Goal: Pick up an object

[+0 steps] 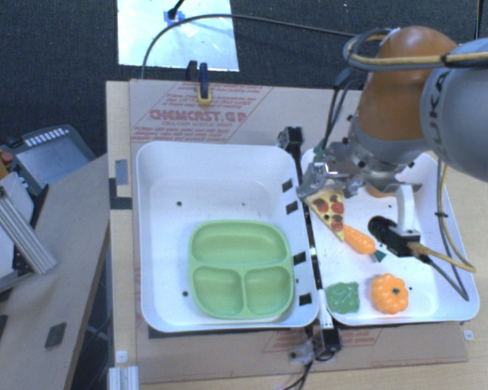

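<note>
The gripper [324, 177] hangs just far-left of the pizza slice [331, 210]; its opening I cannot tell; the slice's long axis runs near-right.

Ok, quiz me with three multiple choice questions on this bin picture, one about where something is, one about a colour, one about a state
1. Where is the green divided tray?
A. left bin
B. right bin
C. on the cardboard outside the bins

2. What colour is the toy pumpkin?
A. blue
B. orange
C. white

3. How does the pizza slice lie?
A. inside the green tray
B. stacked on the pumpkin
C. flat on the right bin floor, just below the gripper

Answers:
1 A, it sits on the left bin floor.
2 B, orange with a small green stem.
3 C, it rests on the white floor beside the carrot.
</note>
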`<state>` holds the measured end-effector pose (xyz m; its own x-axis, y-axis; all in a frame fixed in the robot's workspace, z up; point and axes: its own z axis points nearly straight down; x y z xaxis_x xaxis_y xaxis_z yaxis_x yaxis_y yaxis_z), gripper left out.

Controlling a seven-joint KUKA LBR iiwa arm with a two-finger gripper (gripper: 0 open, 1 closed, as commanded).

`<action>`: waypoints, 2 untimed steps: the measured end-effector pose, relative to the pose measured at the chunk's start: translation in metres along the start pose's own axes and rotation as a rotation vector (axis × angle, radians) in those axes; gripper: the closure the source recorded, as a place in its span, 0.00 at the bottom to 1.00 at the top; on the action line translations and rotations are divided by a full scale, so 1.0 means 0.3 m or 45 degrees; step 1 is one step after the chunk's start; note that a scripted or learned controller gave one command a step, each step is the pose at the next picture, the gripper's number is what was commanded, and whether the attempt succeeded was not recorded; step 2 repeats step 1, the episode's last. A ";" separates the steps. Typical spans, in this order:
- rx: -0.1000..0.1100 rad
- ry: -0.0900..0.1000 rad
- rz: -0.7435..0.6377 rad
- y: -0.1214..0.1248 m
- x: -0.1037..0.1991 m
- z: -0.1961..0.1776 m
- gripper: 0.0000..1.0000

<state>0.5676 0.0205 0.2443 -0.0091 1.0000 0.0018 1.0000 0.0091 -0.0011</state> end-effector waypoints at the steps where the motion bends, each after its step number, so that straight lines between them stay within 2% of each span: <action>1: -0.004 0.001 -0.002 0.012 0.192 -0.003 1.00; 2: -0.004 0.001 -0.002 0.012 0.192 -0.003 1.00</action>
